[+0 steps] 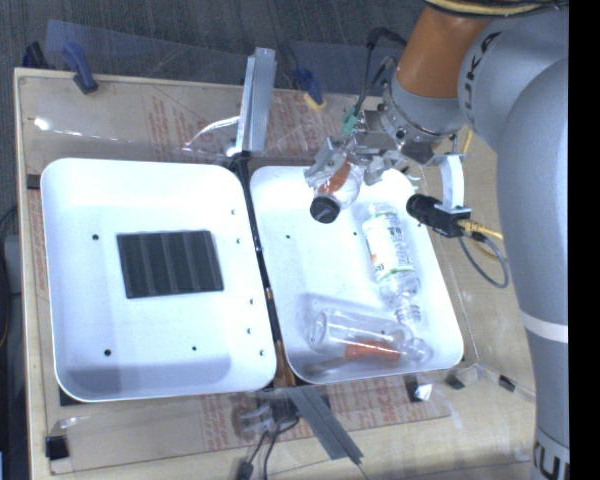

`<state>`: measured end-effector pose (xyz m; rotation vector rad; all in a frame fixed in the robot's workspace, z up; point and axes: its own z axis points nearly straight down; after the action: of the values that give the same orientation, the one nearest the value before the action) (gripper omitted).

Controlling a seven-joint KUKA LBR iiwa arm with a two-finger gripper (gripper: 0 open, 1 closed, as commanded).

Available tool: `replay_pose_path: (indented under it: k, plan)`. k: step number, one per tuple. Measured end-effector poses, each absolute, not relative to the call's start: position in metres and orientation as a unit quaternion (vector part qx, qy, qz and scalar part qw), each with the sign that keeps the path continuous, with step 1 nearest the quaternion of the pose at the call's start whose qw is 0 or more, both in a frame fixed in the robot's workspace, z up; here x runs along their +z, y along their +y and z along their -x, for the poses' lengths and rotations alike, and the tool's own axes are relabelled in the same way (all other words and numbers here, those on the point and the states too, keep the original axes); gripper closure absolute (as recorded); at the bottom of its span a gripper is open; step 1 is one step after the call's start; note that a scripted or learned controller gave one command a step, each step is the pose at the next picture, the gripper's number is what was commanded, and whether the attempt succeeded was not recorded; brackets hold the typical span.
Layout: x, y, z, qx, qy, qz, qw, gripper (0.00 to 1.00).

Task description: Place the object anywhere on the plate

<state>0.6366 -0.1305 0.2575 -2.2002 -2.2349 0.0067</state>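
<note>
1. White and shallow, the right bin [280, 268] serves as landmark; a matching left bin [70, 268] lies just beside it, touching along a dark seam.
2. Inside the left bin, a dark ribbed rectangular plate [170, 264] lies flat near its middle.
3. At the right bin's far edge hangs the tool [352, 168], under the arm's orange band; a small clear bottle [332, 193] with a dark cap and a reddish patch sits at its tip, tilted, cap pointing toward the bin floor. Whether the fingers grip it, I cannot tell.
4. On the right bin's floor, a clear plastic bottle with a white label [388, 253] lies lengthwise toward the right wall.
5. Near the right bin's front wall, a clear plastic cup or tube with an orange streak [365, 336] lies on its side, touching the labelled bottle's end.
6. Around both bins, the table [130, 118] shows pale board under clear sheeting, with blue clamps [80, 68] at its far edge.
</note>
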Motion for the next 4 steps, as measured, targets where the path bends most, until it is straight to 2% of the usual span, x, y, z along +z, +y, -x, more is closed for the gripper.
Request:
replay_pose_path:
  k: [1,2,3,4]
  plan:
    - [0.25,-0.07,-0.592,0.0019,-0.821,0.571,0.003,1.0]
    - [0.336,-0.095,-0.568,0.0004,-0.857,0.515,-0.001,1.0]
    - [0.322,-0.048,-0.593,0.0009,-0.847,0.532,0.0,1.0]
    - [0.322,-0.048,-0.593,0.0009,-0.847,0.532,-0.001,0.0]
